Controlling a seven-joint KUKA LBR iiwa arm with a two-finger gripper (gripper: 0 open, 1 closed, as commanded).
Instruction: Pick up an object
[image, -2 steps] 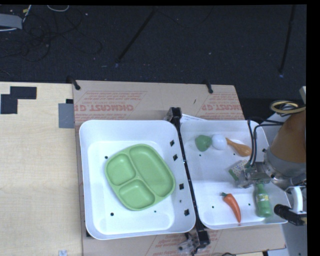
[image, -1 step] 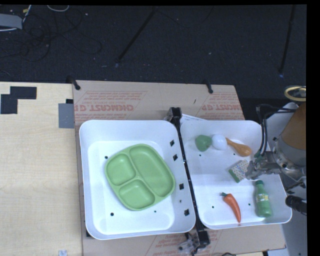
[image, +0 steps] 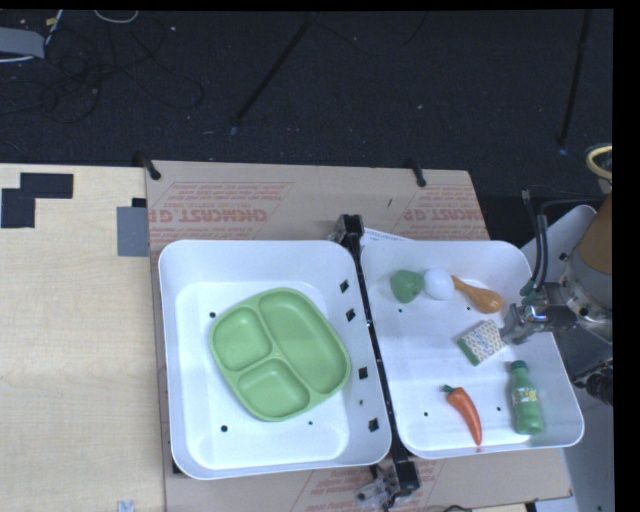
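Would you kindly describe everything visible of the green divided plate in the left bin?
The green divided plate looks like matte plastic, a rounded rectangle with three compartments: two smaller ones and one long one. It lies flat and slightly rotated near the middle of the left bin, touching only the bin floor, with nothing in it.

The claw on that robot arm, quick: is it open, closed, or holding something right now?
Gripper: cannot be told. It sits at the right bin's right edge, beside the small checkered block; nothing visibly held.

Smooth glossy white plastic bins (image: 190, 300), matt green plastic tray (image: 278, 353), brown cardboard sheet (image: 300, 200)
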